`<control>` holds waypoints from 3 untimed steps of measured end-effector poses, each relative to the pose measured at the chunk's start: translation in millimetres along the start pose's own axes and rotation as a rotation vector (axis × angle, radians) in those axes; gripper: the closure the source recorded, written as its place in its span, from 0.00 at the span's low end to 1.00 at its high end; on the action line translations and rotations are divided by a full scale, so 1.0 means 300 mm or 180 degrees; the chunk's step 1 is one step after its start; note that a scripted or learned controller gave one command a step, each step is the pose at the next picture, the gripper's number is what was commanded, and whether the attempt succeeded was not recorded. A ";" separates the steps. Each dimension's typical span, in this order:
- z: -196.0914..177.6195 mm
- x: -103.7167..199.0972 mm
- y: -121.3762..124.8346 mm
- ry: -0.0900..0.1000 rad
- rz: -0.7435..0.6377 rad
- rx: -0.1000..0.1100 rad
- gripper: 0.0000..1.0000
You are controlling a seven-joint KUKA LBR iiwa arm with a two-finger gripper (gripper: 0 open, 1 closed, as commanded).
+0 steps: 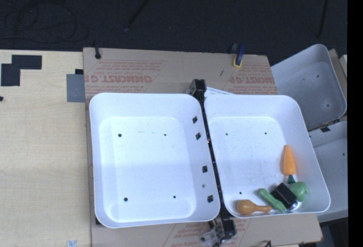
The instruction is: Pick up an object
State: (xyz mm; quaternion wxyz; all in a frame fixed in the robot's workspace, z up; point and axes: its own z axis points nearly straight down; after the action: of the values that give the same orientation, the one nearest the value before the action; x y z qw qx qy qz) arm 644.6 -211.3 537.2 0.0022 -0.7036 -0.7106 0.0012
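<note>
Two white bins stand side by side on a sheet of cardboard [170, 73] with red print, which lies on the pale wooden bench [39, 155]. The left bin [93, 127] and the right bin [306, 127] touch along their middle edge.

The things to pick are all in the right bin, gathered in its near right corner. An orange carrot-shaped piece [288, 161] lies alone by the right wall. Nearer to me a black block [283, 195] rests on a long green piece [270, 197], with a rounder green piece [299, 188] just beside it. A yellow-orange pear-shaped piece [251, 207] lies against the near wall.

Whether the gripper is released or clenched, I cannot tell.
</note>
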 end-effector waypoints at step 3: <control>0.000 0.000 0.000 0.0001 -0.0005 0.0001 1.00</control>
State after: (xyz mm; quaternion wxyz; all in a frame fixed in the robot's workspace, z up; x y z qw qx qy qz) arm 644.5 -211.3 537.1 0.0024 -0.7031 -0.7111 0.0012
